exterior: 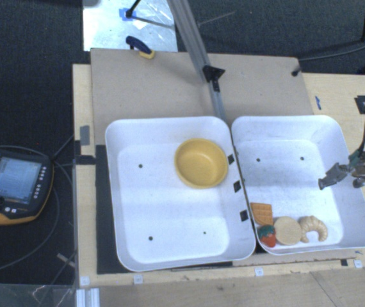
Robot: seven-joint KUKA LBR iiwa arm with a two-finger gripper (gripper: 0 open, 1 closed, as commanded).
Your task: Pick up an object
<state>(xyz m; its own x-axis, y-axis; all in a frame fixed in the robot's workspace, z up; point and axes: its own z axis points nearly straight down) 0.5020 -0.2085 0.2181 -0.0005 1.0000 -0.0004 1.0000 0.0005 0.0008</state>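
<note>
Camera view — gripper (328,179) at the right bin's (285,130) right edge, nothing seen in it

Whether it is open or shut I cannot tell; the cracker (262,213), strawberry (267,235), round biscuit (287,230) and croissant (314,228) crowd the near edge, the yellow bowl (201,162) sits alone in the left bin (131,203). Risk — a descent onto touching pieces could nudge them apart rather than grasp one

bowl (201,163): plain yellow
bins (170,235): white
cracker (262,213): orange, dotted
round biscuit (287,231): pale beige
croissant (314,228): tan
strawberry (267,235): red, green top
pendant (13,187): orange, grey screen
</note>
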